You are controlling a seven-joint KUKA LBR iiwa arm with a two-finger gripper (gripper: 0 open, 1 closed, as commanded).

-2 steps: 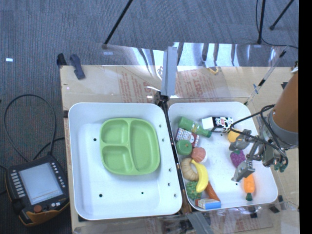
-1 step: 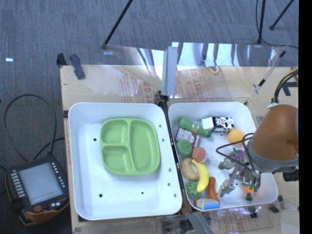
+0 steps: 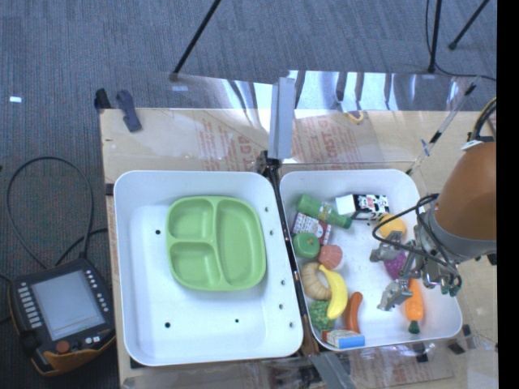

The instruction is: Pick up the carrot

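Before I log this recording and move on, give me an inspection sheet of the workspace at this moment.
Surface: bench bearing two white bins side by side, left bin and right bin.
Job's things: carrot lies near the right bin's front right corner, beside the gripper.
Clutter: green divided plate in the left bin; right bin holds a banana, green bottle, sausage and other toy foods.
Grippers: gripper low over the right bin, next to the carrot; grasp cannot be judged.
Cables: black cable looped on the floor.
Surroundings: pendant on the carpet; tripod legs behind the bench.
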